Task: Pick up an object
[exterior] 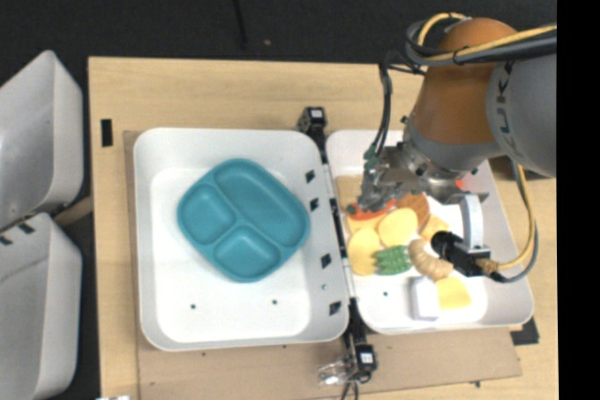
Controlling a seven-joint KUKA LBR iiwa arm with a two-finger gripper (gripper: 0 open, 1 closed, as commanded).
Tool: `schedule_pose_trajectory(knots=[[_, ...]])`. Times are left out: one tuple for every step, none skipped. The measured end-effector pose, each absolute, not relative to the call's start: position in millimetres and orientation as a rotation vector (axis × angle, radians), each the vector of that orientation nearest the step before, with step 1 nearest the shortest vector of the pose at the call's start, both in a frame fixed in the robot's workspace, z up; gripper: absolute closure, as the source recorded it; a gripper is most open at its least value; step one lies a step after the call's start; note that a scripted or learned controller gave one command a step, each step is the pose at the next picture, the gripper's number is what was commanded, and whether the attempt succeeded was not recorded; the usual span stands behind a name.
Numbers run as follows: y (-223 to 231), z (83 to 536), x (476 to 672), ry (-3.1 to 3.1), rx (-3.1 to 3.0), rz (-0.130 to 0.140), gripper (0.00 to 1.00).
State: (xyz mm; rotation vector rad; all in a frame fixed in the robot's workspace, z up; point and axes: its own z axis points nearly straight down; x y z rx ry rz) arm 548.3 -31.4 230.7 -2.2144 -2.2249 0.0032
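- Nearest you, along the front of the right bin [511, 309], a pale yellow block [455, 294] lay beside a small white piece [423, 299].
- Just behind those, a tan, knobbly item [430, 259] sat against a green leafy piece [393, 259], with a round yellow piece [363, 247] to its left by the bin's inner wall.
- Further back you had a second yellow piece [397, 224] and an orange-red item [365, 213] touching it; the pile of objects was bunched in the left half of that bin.
- The gripper [377, 187] was down over the back of that pile, right above the orange-red item. You could not tell from this view how its claw stood, and nothing showed between its tips.
- In the left bin [155, 295], a teal divided plate [243, 217] lay flat near the middle, well apart from the pile.
- Farthest back, the arm's orange band [459, 98] stood above the wrist, with the grey link [530, 112] running off right.
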Motion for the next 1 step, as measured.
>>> schedule_pose_trajectory(knots=[[7.0,249.0,513.3,-2.227,-2.213,-0.002,1.0]])
